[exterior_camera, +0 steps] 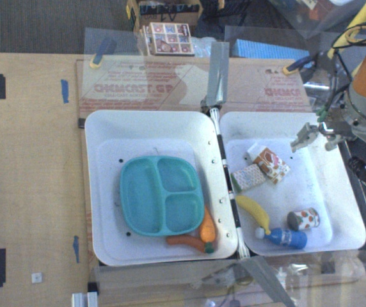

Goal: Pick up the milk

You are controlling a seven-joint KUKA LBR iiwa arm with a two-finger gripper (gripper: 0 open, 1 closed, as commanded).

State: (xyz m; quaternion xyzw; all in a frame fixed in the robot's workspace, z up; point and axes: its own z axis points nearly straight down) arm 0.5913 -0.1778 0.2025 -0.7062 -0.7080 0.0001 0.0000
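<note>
Milk carton (272, 163), lying tilted near the far edge of the right bin (356, 226), looks light and crushable, so grip lightly across its flat sides; gripper (315, 137) hovers open, empty, above the bin's far right corner.

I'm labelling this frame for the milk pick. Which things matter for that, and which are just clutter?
For the job:
milk carton, right bin, gripper

Clutter:
box, banana, blue bottle, can, teal tray, carrots, left bin
</note>
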